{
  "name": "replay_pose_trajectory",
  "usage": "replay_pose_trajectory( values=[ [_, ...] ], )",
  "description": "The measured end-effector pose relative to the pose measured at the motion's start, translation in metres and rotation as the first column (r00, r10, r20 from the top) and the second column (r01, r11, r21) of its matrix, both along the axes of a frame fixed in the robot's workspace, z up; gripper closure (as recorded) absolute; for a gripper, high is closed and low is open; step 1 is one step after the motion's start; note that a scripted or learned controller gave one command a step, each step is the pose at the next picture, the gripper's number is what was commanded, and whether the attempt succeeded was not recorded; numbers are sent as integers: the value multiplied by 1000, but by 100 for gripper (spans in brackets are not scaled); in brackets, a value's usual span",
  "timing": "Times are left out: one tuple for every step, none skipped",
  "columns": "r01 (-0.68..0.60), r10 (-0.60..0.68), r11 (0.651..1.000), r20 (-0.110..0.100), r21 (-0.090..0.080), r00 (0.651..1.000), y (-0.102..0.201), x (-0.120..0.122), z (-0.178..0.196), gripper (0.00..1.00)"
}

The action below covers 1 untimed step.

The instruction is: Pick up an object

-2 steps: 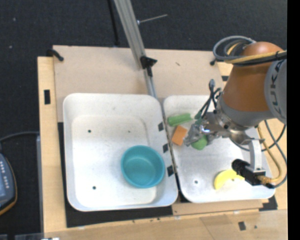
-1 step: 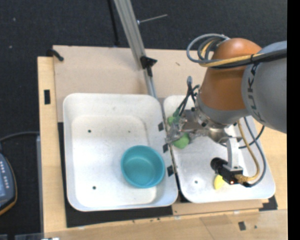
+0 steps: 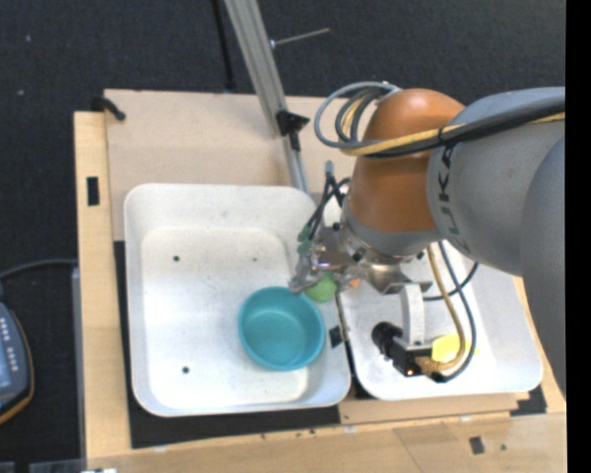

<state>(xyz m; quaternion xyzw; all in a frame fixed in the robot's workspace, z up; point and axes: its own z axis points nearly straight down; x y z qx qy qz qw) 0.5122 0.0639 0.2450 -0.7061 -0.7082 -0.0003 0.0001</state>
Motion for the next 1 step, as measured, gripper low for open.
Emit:
replay_pose_trajectory(
  values=[
    [0, 0, 1000, 1, 1, 1000, 0, 0, 0, 0]
  ],
)
